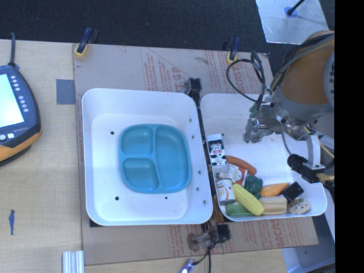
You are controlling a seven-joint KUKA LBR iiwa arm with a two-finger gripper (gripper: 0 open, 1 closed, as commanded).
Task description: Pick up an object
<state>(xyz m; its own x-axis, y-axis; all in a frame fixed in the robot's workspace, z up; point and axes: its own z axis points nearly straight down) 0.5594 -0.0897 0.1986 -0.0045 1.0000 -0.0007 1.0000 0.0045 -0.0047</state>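
From above, the hand [257,131] hangs over the right bin [227,110], up-frame of the toy food heap; whether it is open or closed I cannot tell. The corn cob [248,199] lies in that bin's near corner, beside the sausage [241,164]. A blue divided plate [154,158] sits in the left bin [94,152].

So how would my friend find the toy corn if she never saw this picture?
Look at the two white bins; take the right bin, the one with the pile of toy food at its near end. The corn lies slanting at the front of that pile. It is the only bright yellow, bumpy piece, just right of a green piece.
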